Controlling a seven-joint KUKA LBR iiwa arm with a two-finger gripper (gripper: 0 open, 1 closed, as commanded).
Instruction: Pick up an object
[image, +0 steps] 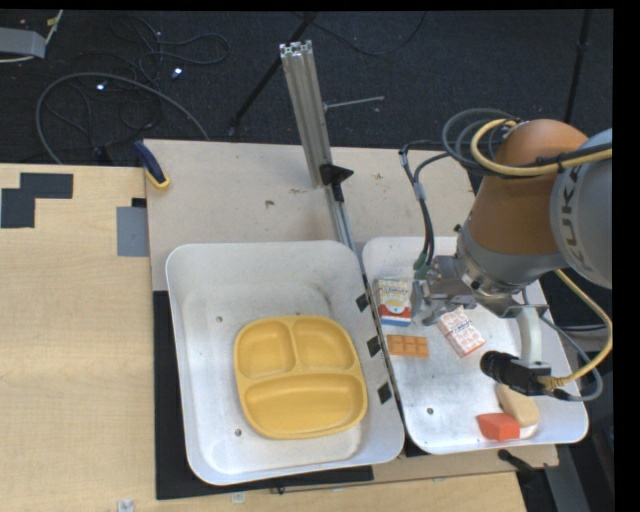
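Here, end effector (432, 296) over right bin (440, 425).

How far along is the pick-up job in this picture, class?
Done: the arm has reached over the right bin, and the gripper sits low among the small items there, beside a small carton and a red-and-white packet. In hand: nothing is visibly held. Left: grasping and lifting one object. The yellow divided tray lies untouched in the left bin.
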